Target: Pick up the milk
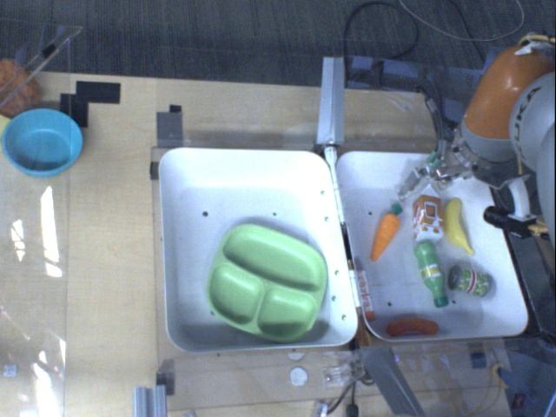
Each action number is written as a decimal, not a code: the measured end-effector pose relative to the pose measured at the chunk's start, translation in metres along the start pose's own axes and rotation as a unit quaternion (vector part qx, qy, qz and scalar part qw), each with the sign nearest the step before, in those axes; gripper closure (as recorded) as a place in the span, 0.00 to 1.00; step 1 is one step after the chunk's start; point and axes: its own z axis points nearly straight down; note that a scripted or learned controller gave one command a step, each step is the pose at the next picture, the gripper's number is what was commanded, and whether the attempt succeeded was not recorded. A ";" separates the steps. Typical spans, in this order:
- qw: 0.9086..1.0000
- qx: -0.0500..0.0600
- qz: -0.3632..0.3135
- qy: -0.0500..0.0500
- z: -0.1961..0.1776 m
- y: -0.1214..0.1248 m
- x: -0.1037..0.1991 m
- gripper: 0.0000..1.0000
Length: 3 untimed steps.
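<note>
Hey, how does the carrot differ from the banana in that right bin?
The carrot is orange with a green top; the banana is plain yellow. The carrot tapers to a point, the banana curves. The carrot lies left of the milk, the banana right of it. Both lie flat in the right bin.

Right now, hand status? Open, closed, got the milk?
Hand: fingers spread open, holding nothing, above the milk at the back of the right bin.
</note>
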 end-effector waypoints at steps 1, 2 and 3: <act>1.000 0.000 0.000 0.000 0.000 0.000 0.000 0.00; 1.000 0.000 0.000 0.000 0.000 0.000 0.000 0.00; 1.000 0.000 0.000 0.000 0.000 0.000 0.000 0.00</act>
